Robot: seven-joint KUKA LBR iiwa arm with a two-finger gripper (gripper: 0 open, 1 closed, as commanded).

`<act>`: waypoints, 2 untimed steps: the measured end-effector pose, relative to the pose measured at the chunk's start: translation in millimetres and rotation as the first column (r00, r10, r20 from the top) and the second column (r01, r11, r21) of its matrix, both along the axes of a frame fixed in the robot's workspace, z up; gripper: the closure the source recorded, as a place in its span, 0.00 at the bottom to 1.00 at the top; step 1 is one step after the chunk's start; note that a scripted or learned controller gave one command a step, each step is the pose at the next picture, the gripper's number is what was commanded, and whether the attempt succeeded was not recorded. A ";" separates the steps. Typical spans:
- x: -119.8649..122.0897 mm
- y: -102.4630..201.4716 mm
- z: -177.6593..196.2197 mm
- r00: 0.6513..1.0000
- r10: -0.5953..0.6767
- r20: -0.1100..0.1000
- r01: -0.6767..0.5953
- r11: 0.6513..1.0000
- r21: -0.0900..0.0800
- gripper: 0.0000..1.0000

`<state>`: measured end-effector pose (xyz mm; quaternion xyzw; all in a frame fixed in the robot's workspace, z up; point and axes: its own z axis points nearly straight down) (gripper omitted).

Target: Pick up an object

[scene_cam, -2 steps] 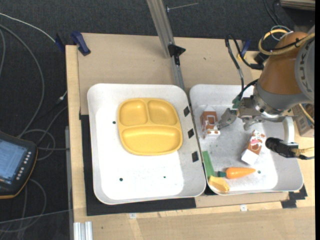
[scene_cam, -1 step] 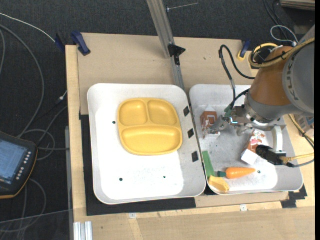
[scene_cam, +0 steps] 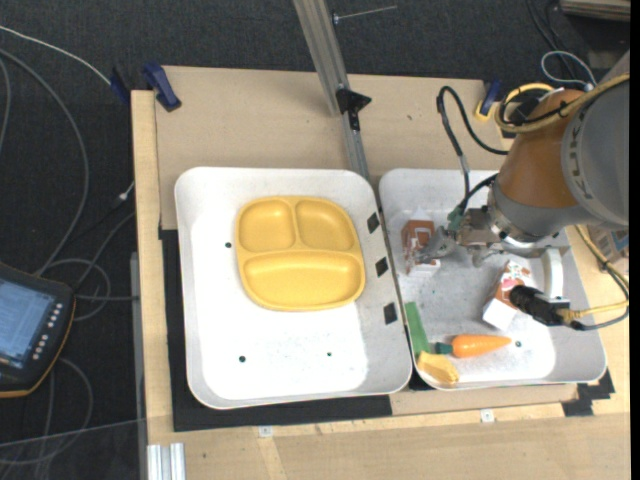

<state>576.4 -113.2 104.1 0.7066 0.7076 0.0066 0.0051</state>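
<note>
Two white bins side by side on counter (scene_cam: 250, 108). Left bin (scene_cam: 200, 298) with yellow divided plate (scene_cam: 298, 251) lying flat near its middle. Right bin (scene_cam: 570, 363) with jaws (scene_cam: 432, 250) low at its upper left, touching or just beside small brown packet (scene_cam: 416, 236); opening and grip impossible to tell. Toy carrot (scene_cam: 478, 345) near front edge, yellow piece (scene_cam: 437, 369) at front left corner, well apart from jaws.

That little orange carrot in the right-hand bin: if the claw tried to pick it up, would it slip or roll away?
The carrot looks like smooth, hard plastic, so it may well slip between fingers. Its rounded, tapered body could roll in a curve if nudged. It seems small and probably light. It lies near the right bin's front wall, which might stop it.
</note>
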 end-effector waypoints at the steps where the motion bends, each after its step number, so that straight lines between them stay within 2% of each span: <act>1: 3.2 -0.5 14.6 1.000 0.000 0.011 0.000 1.000 -0.002 1.00; 2: 4.1 9.4 64.2 1.000 0.001 -0.010 -0.001 1.000 -0.003 1.00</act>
